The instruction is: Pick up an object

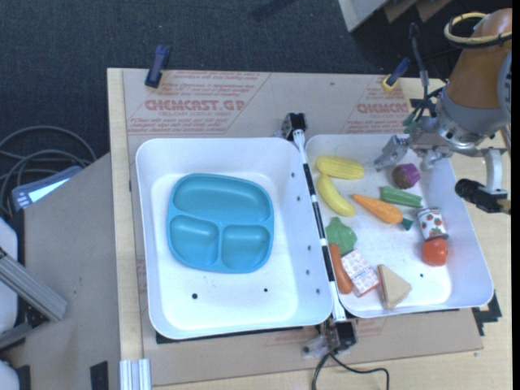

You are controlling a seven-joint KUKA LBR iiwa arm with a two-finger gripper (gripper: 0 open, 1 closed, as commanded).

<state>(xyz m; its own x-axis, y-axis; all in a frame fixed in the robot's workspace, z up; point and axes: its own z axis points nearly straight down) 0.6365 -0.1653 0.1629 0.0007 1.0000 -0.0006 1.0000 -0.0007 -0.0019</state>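
Note:
My gripper [410,158] hangs over the far part of the right bin [475,275], its fingers spread open. A small purple round object [405,174] lies just below and between the fingertips, resting on the bin floor and not lifted. Close by are two yellow pieces [340,167] [335,195], an orange carrot [378,208] and a green pod [400,195]. The grey arm with its orange band [479,63] comes in from the upper right.
The right bin also holds a small can [429,222], a red tomato [435,252], a green leafy piece [341,236], a red-and-white packet [360,273] and a bread wedge [394,286]. A blue divided plate [219,222] lies in the left bin [154,177].

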